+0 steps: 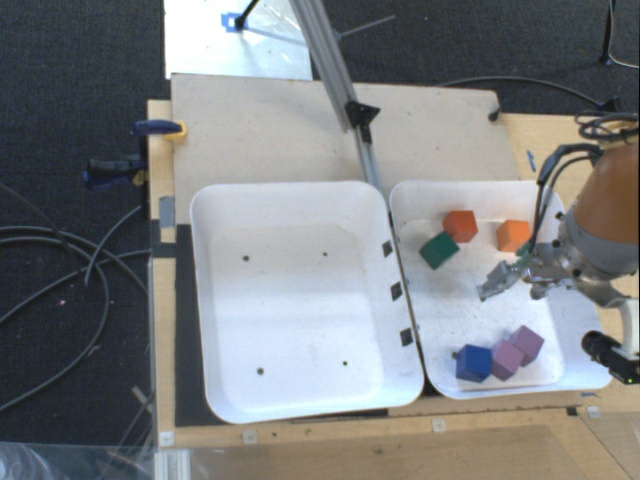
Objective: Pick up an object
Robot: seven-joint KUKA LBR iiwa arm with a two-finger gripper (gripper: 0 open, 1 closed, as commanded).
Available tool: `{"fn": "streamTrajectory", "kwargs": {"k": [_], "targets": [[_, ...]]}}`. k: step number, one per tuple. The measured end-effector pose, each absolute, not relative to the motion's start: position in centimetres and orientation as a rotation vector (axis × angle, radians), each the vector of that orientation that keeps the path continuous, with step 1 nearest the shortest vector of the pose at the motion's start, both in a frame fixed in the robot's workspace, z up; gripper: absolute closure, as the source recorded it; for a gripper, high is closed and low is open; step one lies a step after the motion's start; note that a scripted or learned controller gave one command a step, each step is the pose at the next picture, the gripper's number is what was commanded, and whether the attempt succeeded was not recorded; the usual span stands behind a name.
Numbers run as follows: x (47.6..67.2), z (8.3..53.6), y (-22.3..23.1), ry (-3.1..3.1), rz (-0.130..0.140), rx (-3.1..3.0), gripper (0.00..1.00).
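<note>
I saw two bins side by side on the bench (300,138), touching along their inner walls. All the blocks lay in the right bin (440,373). Two blocks (460,225) (513,235) sat near its far wall, apart from each other, with a third (438,250) just before and left of the first. Three more (474,362) (506,359) (526,344) clustered together at the near wall. The gripper (497,282) hung over the middle, between the two groups. A pole (335,68) slanted across the bench behind the bins.
</note>
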State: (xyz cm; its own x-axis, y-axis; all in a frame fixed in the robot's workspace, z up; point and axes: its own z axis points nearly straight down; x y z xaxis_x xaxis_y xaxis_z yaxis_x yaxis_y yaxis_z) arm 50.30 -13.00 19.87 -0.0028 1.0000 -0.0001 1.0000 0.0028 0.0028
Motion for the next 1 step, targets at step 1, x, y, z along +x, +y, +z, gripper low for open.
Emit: {"fn": "streamTrajectory", "kwargs": {"k": [1], "targets": [[59.18,15.14,-8.13,2.234,0.005,2.208,0.00]]}}
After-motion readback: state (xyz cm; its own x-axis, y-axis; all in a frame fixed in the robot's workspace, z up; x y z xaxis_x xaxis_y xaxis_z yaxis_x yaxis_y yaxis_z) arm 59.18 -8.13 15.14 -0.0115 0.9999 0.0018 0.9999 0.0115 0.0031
